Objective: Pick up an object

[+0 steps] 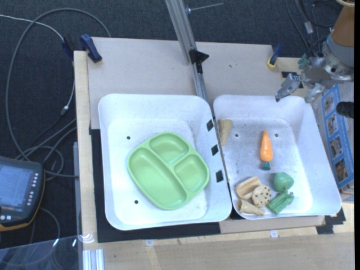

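Carrot (265,146) lengthwise up-down, green end nearest, gripper (296,86) fingers apart, holding nothing

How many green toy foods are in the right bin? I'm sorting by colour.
2, both in the shallow white right bin's near right corner: a round green toy vegetable and a long green toy vegetable just below it.

We see plate (169,170) in L bin (112,108). R bin (306,117): carrot (265,147) center, cone (225,130) at L wall, cookie (260,196) w/ other toy food at front.
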